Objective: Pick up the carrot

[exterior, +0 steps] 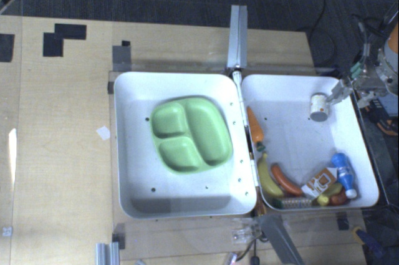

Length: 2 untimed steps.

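Two white bins (124, 133) sat on a wooden bench (56, 133). The carrot (254, 125) hugged the right bin's left wall; the gripper (324, 106) hovered far right, its opening unclear.

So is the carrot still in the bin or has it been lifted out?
Still in. The carrot lies flat against the left wall of the right bin, and the tool is apart from it.

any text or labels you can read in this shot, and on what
No text can be read in this view.
small carton in the right bin: a printed orange and white label, too small and blurred to read.
blue bottle beside it: any label is too blurred to read.
black squares on the bench at upper left: plain shapes, no letters or numbers.
carrot, green tray: no markings visible.
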Each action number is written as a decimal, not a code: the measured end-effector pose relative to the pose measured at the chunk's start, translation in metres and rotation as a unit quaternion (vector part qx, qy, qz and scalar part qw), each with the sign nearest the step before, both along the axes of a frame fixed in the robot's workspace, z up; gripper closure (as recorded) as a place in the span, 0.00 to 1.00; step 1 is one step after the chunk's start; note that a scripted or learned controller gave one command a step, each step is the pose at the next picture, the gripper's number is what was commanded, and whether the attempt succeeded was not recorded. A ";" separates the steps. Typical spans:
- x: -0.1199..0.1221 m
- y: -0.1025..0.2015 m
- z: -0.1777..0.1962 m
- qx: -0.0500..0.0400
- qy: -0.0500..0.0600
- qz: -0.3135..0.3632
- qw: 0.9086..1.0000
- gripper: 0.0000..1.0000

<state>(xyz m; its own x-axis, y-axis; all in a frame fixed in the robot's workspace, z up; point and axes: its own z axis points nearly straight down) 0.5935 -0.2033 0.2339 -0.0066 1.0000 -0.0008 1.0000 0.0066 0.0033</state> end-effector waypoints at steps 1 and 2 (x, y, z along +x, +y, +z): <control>0.076 0.086 -0.075 0.001 0.000 -0.042 0.999 0.00; 0.064 0.123 -0.146 0.001 -0.002 -0.156 0.988 0.00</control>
<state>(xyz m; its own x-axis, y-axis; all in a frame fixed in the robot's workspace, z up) 0.6576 -0.0805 0.0876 0.3020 0.9533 0.0017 0.9533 -0.3020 0.0066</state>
